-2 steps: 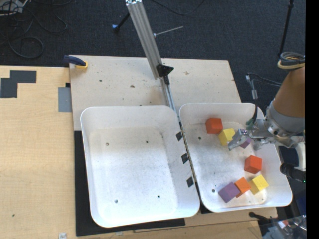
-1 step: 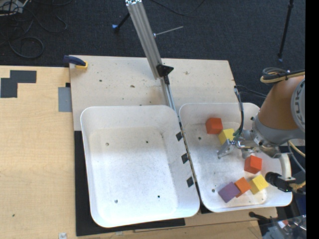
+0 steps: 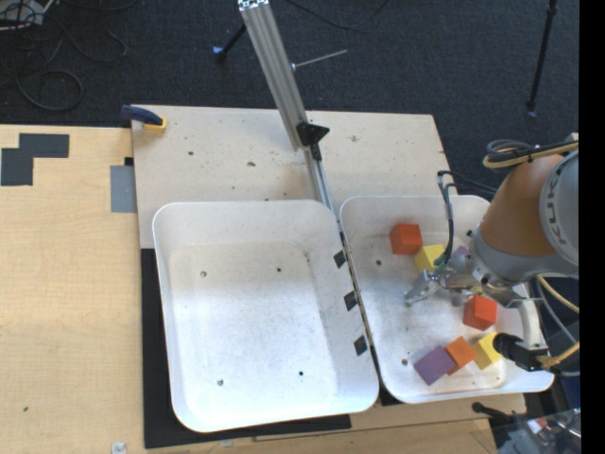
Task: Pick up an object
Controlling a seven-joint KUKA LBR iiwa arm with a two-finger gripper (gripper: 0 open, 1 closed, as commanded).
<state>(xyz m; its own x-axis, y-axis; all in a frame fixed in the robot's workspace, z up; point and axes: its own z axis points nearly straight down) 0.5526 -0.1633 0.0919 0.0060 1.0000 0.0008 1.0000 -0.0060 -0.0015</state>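
Note:
My gripper (image 3: 423,289) hangs low over the middle of the right bin (image 3: 378,348), reaching in from the right. A yellow block (image 3: 433,255) sits just above it, close to the gripper's tip, and an orange-red cube (image 3: 406,237) lies a little further up and left. Another red-orange cube (image 3: 479,311) lies just right of the gripper, partly under the wrist. Near the bin's front edge lie a purple block (image 3: 434,364), a small orange block (image 3: 460,351) and a yellow block (image 3: 488,350). Nothing shows held in the gripper.
The left bin (image 3: 170,253) stands beside the right one, with black clips (image 3: 350,301) along the shared wall. A slanted aluminium bar (image 3: 279,74) rises from behind the bins. Cables run along the arm at the right.

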